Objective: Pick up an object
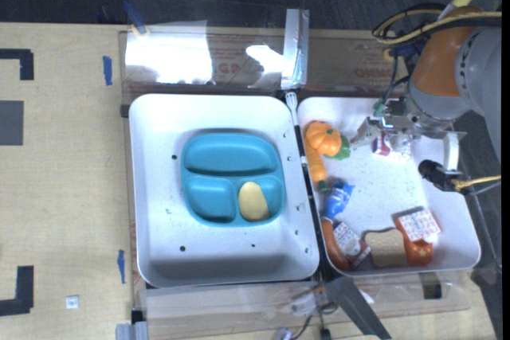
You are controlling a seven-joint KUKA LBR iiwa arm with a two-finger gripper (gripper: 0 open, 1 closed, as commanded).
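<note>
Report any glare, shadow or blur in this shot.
Camera view: strong white glare washes out the clear panel behind the left bin; the blue tray and yellow object are evenly lit with soft shadows; the gripper area over the right bin looks slightly blurred, details there hard to read.

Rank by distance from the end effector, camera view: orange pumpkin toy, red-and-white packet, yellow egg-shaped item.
From the end effector in the right bin:
1. Orange pumpkin toy, same bin, against the divider.
2. Red-and-white packet, right bin's near corner.
3. Yellow egg-shaped item, on the blue tray in the left bin.
</note>
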